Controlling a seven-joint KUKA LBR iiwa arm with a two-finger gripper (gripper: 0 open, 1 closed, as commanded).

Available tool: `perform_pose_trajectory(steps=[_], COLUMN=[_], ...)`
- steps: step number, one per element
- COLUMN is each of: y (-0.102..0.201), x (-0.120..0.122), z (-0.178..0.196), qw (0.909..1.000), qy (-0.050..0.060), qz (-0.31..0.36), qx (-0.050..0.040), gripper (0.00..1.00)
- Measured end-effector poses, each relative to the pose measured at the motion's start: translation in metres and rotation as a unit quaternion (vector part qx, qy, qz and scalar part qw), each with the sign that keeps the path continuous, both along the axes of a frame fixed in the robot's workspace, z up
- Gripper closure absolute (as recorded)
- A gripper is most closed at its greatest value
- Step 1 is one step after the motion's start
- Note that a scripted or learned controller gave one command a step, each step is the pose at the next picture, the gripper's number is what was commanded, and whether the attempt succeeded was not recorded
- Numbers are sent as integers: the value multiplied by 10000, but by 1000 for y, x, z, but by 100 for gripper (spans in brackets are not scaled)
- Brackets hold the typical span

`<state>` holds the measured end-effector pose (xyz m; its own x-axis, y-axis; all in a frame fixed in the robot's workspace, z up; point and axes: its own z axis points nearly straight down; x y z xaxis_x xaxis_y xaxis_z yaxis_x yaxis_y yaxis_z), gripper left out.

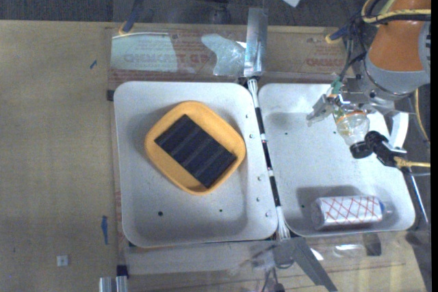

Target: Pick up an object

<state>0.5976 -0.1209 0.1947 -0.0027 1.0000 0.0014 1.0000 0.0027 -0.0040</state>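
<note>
Arm (pixel 400 44) comes in from top right of frame, grey body w/ wide orange band above the wrist; yellow and dark cables loop over the orange part. Wrist angles down and to the left, ending over the upper part of the right-hand bin. Gripper (pixel 330 106) sits at lower left of the wrist, a light grey metal piece pointing left and slightly down, w/ small green and coloured bits where it joins. A clear, glassy part hangs just below the wrist, a black fitting beside it; gripper's tip is small and blurred, prob. raised off the surface.
</note>
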Motion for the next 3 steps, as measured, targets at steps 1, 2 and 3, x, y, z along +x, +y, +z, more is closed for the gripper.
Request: perform_pose_trajectory(steps=[1, 2, 3], y=[-43, -53, -53], x=[18, -31, -31], z=[16, 41, 41], qw=[9944, 9897, 9897], qy=[-44, -13, -13], qz=[1059, 1428, 1428], qx=[-19, 1, 0], gripper=[0, 0, 0])
